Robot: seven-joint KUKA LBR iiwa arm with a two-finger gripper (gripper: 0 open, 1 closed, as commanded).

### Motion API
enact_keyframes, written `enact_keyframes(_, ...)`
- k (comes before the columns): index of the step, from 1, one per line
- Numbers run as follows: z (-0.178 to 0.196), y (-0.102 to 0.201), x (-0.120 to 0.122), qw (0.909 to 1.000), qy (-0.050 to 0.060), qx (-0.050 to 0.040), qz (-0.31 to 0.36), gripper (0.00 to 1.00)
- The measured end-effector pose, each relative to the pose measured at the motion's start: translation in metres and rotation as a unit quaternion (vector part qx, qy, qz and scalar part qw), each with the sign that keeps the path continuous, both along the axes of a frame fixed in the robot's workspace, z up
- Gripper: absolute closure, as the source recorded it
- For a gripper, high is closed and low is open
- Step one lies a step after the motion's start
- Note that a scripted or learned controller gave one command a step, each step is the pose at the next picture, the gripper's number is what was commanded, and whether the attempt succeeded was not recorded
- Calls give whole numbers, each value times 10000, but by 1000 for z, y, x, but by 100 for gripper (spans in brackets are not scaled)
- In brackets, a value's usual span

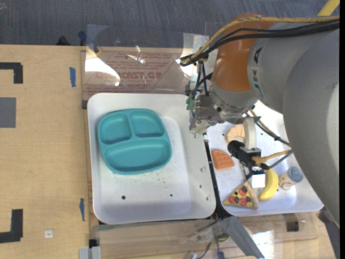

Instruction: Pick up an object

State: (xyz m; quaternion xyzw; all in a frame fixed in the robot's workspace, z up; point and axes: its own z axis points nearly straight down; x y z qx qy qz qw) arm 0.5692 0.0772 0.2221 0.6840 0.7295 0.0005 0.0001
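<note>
From the overhead camera I see the arm coming in from the right, its orange band sitting directly above the claw. The claw hangs over the seam where the two white bins meet, near their far edge. The wrist body hides its tips, so I cannot tell whether it is spread or pressed together, and I see nothing gripped in it.

To the left of the claw is the left bin. It holds a teal divided plate, which lies flat and near the claw but apart from it.

To the right of the claw and nearer to me is the right bin, where the loose pickable things lie.
- A pale tan piece is closest, just to the claw's right.
- An orange waffle-like square lies a little below that, near the dividing rim.
- A pizza slice sits further toward me, by the bin's near edge.
- A banana is just to the right of the pizza slice and looks to touch it.
- A small blue-grey piece lies beyond the banana, the farthest of these from the claw.

None of these touches the claw.
</note>
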Motion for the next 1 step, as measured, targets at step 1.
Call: enact_keyframes(1,-121,21,-55,9803,65,-17,-1975,100)
